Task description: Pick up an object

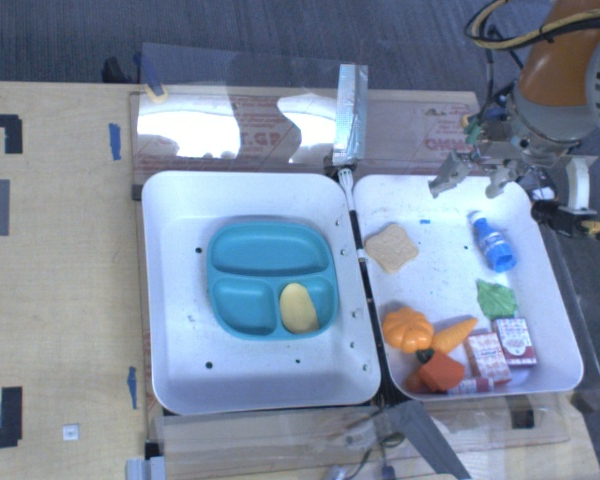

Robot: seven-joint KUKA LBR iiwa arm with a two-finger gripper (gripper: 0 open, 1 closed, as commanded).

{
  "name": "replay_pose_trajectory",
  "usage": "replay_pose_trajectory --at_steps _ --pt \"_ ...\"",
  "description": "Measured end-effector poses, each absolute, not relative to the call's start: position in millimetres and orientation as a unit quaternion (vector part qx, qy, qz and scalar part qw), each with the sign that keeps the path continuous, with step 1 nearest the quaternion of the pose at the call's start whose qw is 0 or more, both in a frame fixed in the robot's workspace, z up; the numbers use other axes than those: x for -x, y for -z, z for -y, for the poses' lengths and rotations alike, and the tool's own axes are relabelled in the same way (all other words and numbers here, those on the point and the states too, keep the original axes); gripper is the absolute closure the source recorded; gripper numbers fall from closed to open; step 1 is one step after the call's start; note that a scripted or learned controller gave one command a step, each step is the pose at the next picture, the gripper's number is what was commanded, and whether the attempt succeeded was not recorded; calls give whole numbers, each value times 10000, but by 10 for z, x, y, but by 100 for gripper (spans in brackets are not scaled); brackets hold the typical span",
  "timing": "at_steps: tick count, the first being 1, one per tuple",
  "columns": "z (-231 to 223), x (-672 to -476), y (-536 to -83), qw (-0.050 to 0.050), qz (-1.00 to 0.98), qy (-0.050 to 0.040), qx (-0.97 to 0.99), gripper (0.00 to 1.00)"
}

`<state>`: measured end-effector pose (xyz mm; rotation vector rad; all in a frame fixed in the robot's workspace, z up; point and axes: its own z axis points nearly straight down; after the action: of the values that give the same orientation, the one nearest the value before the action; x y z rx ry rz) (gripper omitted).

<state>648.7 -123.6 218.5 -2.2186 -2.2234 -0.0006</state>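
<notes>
Although the claw (472,176) hangs over the far rim of the right bin (558,298), its two fingers read as spread, one angled out toward the divider side and one toward the arm side, with nothing between them and nothing touched.

Nearest the camera, and so farthest from the claw, a cluster lies along the near wall: a red block (440,373), two small cartons (502,348), an orange pumpkin (407,329) and a carrot (454,332) leaning against it. A step closer to the claw sits a green scrap (496,297). Closer again, off to the divider side of the claw, a tan cracker (392,248) lies flat by itself.

Closest of all is the blue bottle (493,241), lying on its side just on the camera side of the claw and slightly toward the arm. Its long axis runs roughly away from the claw toward the camera, cap end nearer the fingers. That makes it the likely pick: a short descent toward the camera, with the fingers straddling the bottle across its width.

Well beyond the divider, a yellow lemon (299,308) rests in the teal tray (250,258) of the left bin (170,288).
</notes>
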Motion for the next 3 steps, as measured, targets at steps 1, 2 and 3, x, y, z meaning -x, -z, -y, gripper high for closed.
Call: replay_pose_trajectory --at_steps 1,2,3 --pt "1523 -6486 -884 -35 7848 20 6198 0" --pt "1877 -6498 -893 91 7906 70 6123 0" --pt "1933 -6128 -898 25 7767 118 6298 0"
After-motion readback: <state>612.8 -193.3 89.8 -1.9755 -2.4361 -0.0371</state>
